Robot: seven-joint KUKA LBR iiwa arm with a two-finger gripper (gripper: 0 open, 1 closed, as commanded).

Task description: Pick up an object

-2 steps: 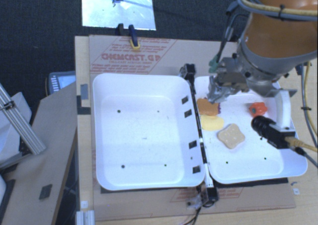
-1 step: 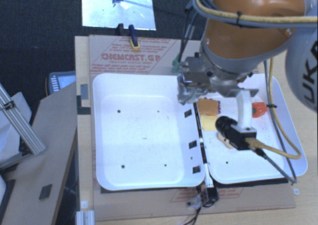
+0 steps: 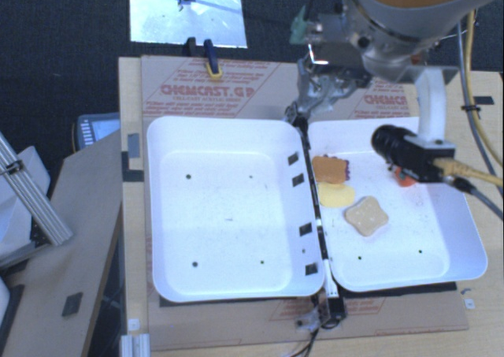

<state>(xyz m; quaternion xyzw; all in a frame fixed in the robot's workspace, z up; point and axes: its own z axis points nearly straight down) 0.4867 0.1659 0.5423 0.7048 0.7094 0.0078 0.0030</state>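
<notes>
Two bins sit side by side on the bench (image 3: 94, 190): the left bin (image 3: 228, 210) and the right bin (image 3: 441, 261), their inner rims touching. In the right bin, near its left wall, a sandwich piece (image 3: 330, 169) lies farthest, a flat slice (image 3: 336, 195) just nearer, and a toast piece (image 3: 366, 216) nearest, to the slice's right. The arm (image 3: 409, 1) hangs over the right bin's far edge.

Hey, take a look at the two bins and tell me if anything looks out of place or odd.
Nothing looks spilled or damaged. All the items crowd the right bin: a toast-shaped piece, a pale yellow piece, and an orange piece over something purple against the divider. A small red-orange item is partly hidden behind the black device.
</notes>
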